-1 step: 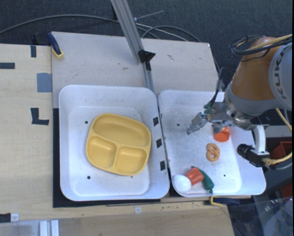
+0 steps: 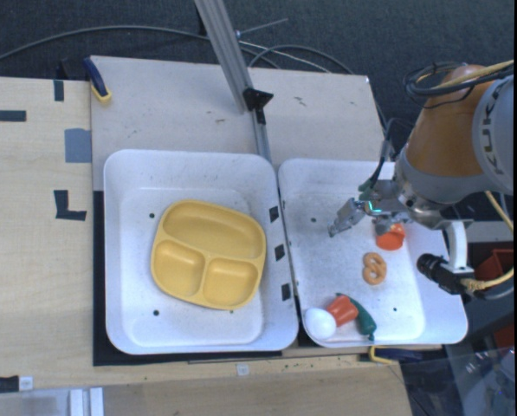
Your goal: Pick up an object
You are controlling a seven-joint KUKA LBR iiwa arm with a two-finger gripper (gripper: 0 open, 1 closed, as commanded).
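The gripper (image 2: 355, 215) hangs over the right bin (image 2: 323, 189), I cannot tell its state, and it should drop straight onto the orange piece (image 2: 391, 238) nearby.

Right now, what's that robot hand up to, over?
Hand low in right white bin, nothing seen held. Orange pretzel-shaped toy loose nearby. Small orange piece beside hand.

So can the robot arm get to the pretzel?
Probably yes. The pretzel lies flat in the right bin, with bare floor around it and nothing on top. The tool hangs close by over the same bin.
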